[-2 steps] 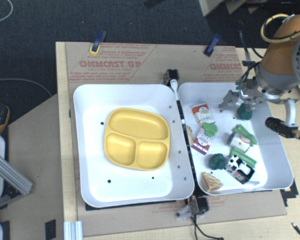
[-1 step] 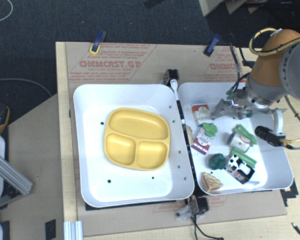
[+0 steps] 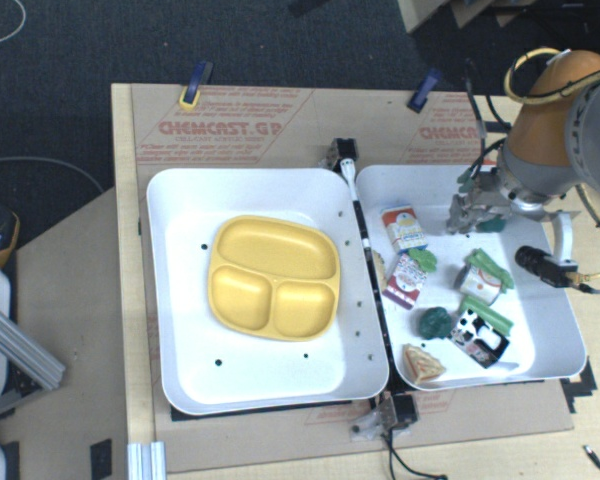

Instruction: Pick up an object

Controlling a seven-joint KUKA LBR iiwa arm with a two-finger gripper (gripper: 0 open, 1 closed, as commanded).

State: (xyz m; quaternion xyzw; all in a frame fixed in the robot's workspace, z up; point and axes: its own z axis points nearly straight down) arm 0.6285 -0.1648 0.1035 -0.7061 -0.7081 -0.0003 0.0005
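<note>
Pincer over right bin, finger state unclear; red-white packet just left

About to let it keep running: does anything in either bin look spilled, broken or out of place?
Nothing stands out. The yellow divided plate lies flat in the left bin; the small packets and toys are loosely scattered in the right bin, with the gripper above its far end.
</note>
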